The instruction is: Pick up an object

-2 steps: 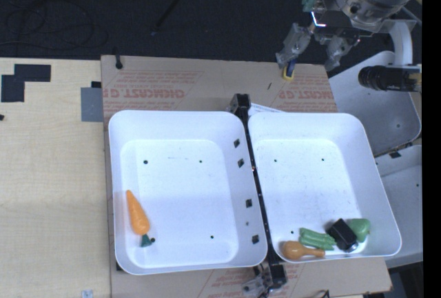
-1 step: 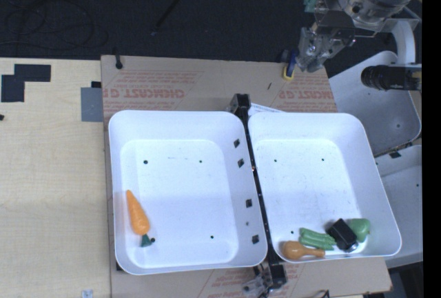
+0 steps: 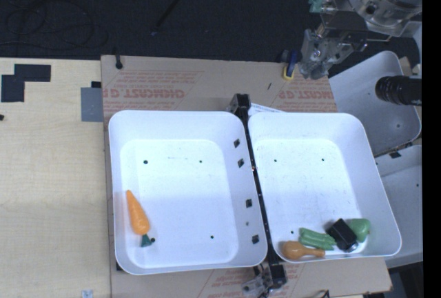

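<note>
My gripper (image 3: 318, 67) hangs high behind the bins; I can't tell its state. I'd go for the carrot (image 3: 137, 213), alone in the left bin (image 3: 117, 152) by its near-left wall: likely light, hard, slick plastic, so clamp across the thick middle

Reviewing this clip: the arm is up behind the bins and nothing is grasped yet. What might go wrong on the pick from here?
1. In the right bin, the black block, green pieces and tan gourd-shaped toy crowd one near corner, touching or overlapping; a grasp may catch two or slip.
2. They sit against the bin wall, so the end effector may strike the rim.
3. The carrot in the left bin lies by the far-side wall, the longest reach.
</note>
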Controlling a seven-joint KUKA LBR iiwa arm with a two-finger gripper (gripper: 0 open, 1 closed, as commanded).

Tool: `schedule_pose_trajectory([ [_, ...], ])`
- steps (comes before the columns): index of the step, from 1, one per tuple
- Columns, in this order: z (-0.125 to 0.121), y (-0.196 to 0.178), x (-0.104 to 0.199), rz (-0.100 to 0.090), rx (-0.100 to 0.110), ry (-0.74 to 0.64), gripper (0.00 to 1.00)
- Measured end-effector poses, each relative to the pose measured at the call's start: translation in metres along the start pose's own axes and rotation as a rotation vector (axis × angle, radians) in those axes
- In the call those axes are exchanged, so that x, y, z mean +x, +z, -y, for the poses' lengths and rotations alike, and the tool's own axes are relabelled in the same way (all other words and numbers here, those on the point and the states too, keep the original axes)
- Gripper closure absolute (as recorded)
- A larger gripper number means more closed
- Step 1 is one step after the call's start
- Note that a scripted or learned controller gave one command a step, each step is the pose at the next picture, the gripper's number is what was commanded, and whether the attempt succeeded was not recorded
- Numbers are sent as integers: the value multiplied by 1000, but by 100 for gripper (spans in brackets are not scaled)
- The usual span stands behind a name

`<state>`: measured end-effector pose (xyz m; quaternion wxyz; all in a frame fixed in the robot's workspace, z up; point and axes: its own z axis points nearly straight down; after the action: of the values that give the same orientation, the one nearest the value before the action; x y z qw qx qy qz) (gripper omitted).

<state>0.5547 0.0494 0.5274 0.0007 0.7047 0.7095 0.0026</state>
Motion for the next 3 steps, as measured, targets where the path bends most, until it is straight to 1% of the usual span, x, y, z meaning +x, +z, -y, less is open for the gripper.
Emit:
schedule_pose_trajectory([
  [1, -18, -9, 117, 1, 7, -6, 100],
  [2, -45, -7, 199, 3, 9, -1, 100],
  [3, -44, -18, 196, 7, 13, 0, 100],
])
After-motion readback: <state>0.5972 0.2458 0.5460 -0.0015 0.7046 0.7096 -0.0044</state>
